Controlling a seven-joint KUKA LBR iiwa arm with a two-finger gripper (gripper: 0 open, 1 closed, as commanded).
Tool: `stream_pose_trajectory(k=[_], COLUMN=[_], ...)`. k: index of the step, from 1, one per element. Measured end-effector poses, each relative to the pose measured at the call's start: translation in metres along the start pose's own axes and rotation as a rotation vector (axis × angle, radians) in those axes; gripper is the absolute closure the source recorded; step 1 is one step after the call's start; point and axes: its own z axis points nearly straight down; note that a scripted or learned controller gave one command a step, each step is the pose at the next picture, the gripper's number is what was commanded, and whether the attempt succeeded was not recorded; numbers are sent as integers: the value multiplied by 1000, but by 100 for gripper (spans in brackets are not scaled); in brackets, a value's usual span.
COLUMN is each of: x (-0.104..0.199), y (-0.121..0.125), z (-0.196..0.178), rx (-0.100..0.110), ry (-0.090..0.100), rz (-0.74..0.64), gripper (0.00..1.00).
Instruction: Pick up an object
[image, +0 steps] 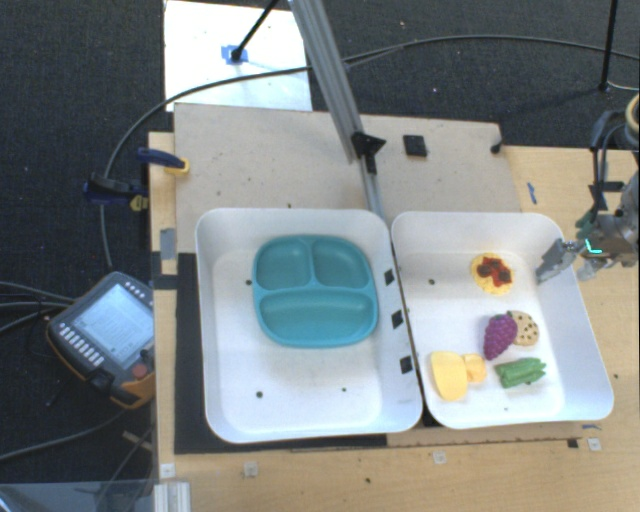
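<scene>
Pincer (556, 262) hangs over right bin's (588, 352) far edge; seemingly empty, jaw state unclear.

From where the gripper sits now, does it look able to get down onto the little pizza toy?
Probably yes. The gripper hangs at the right bin's far right edge, with only bare floor between it and the pizza toy.

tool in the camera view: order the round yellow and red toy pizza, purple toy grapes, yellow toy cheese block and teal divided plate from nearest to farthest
1. Round yellow and red toy pizza, just left of the tool.
2. Purple toy grapes, below it.
3. Yellow toy cheese block, lower left.
4. Teal divided plate, left bin.
</scene>
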Motion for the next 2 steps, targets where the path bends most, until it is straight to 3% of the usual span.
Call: stream_pose_trajectory(k=[1, 2], x=[0, -2], y=[0, 1], z=[-1, 41], rx=[-2, 1], ry=[0, 0], rz=[0, 3], gripper=[0, 0])
